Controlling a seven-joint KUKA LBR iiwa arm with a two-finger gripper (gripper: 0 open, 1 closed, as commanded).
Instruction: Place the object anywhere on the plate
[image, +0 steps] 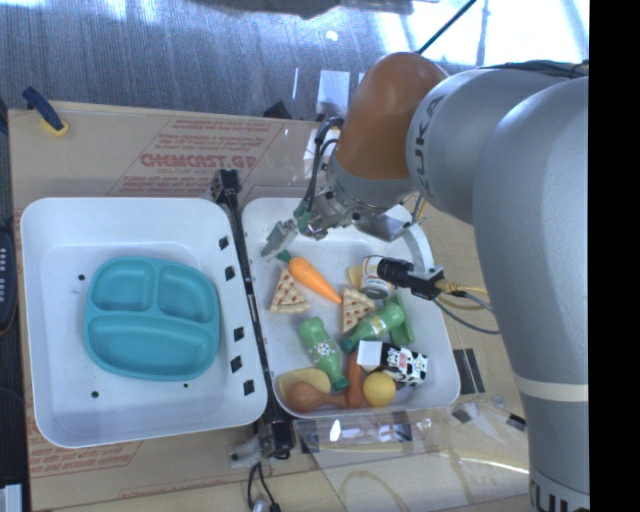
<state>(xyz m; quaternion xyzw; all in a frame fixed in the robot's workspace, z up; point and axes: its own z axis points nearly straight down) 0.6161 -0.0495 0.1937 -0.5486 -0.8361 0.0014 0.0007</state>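
Two white bins sit side by side on the tabletop. The left bin holds one blue plate with three compartments. The right bin holds one carrot, two waffle wedges, two green bottles, a lemon and a small cow-patterned carton. The carrot's long axis runs from 10 to 4 o'clock, green top at 10. The hand hangs just at the carrot's 11 o'clock, fingers apart, grasping nothing.
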